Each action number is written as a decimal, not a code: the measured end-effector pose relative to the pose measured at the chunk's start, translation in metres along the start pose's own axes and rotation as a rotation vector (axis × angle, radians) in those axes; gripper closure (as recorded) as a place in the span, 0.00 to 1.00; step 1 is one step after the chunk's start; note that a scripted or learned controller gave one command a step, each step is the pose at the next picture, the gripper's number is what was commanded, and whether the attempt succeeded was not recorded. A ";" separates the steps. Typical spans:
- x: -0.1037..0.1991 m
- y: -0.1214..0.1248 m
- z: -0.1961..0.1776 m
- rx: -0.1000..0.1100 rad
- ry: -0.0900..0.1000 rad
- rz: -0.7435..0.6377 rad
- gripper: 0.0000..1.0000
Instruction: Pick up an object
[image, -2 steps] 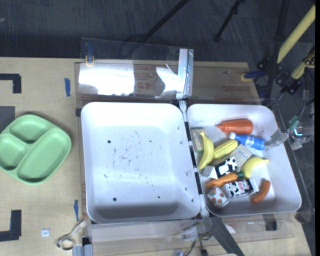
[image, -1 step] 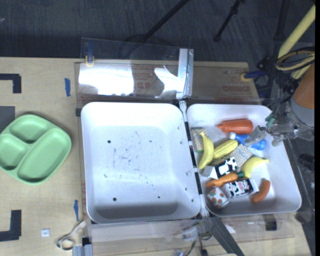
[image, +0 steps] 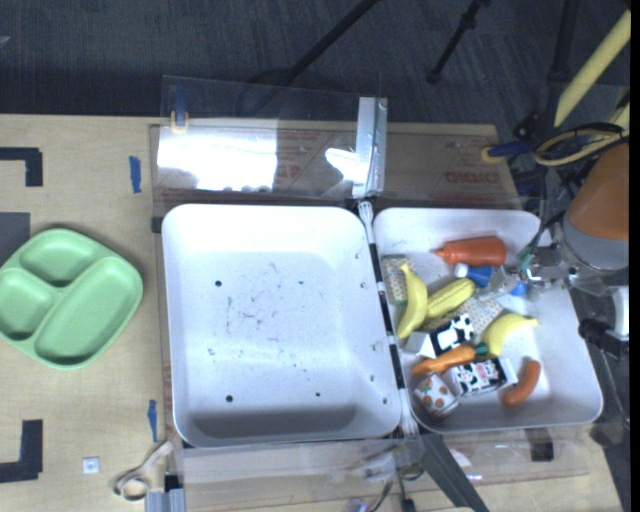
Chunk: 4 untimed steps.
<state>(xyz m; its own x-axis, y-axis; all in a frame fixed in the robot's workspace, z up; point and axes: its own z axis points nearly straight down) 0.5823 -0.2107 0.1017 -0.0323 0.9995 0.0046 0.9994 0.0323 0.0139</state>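
The right white bin (image: 575, 395) holds a heap of toy food. An orange carrot-shaped piece (image: 470, 250) lies at the back, with a blue item (image: 481, 278) just in front of it. Yellow bananas (image: 412, 300) (image: 449, 296) (image: 509, 329) lie in the middle. Nearer the front are a cow-patterned piece (image: 457, 333), a small carrot (image: 446, 361), a printed carton (image: 481, 375), a round cup (image: 437, 394) and a red sausage (image: 522, 382). The arm, with its orange band (image: 606, 203), hangs over the bin's right rim. My gripper (image: 531, 267) sits just right of the orange piece, above the heap.
The left white bin (image: 180, 300) adjoins the right one along a central divider. A green divided plate (image: 66, 297) rests on the bench at far left. A clear plastic panel (image: 265, 150) stands behind the bins. Cables and a yellow hose (image: 575, 140) crowd the back right.
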 end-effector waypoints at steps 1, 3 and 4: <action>-0.006 0.061 0.010 0.005 0.001 -0.307 0.00; 0.008 0.067 -0.017 0.064 0.004 0.089 1.00; 0.027 0.054 0.016 0.011 -0.007 0.156 1.00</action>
<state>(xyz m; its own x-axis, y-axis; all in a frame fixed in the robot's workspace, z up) 0.6356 -0.1823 0.0869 0.1236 0.9923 -0.0010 0.9923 -0.1236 0.0030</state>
